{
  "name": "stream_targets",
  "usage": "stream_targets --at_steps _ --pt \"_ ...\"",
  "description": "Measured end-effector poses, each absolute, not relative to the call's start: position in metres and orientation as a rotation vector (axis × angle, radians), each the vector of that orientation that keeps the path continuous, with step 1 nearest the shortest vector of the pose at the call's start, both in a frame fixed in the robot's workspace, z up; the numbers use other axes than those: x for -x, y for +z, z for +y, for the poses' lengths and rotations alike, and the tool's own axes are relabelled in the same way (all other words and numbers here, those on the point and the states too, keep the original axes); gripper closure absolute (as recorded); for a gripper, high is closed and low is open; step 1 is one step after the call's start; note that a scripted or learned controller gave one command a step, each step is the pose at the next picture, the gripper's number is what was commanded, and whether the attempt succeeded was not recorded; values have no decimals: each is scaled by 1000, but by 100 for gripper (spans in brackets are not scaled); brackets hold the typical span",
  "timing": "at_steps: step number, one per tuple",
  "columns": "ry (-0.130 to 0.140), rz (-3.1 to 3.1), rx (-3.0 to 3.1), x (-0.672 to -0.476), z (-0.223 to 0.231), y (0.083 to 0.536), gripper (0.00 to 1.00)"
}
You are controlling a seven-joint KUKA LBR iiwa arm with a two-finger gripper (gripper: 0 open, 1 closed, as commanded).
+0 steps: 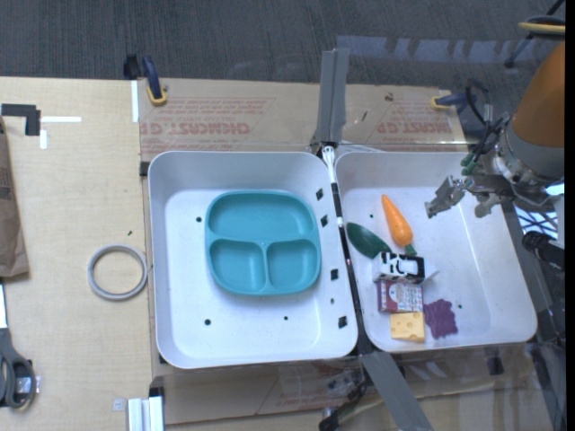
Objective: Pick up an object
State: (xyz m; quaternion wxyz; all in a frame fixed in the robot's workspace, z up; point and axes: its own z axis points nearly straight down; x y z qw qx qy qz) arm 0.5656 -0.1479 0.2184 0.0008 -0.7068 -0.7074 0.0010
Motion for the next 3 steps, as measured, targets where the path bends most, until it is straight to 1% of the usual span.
stream_targets --at_steps 1,2,3 --pt "3 -2328 2108 -634 -108 159 0" --pt "3 -2039 2387 -634 -99 91 0" --pt "5 -2042 2385 -634 -100 100 100"
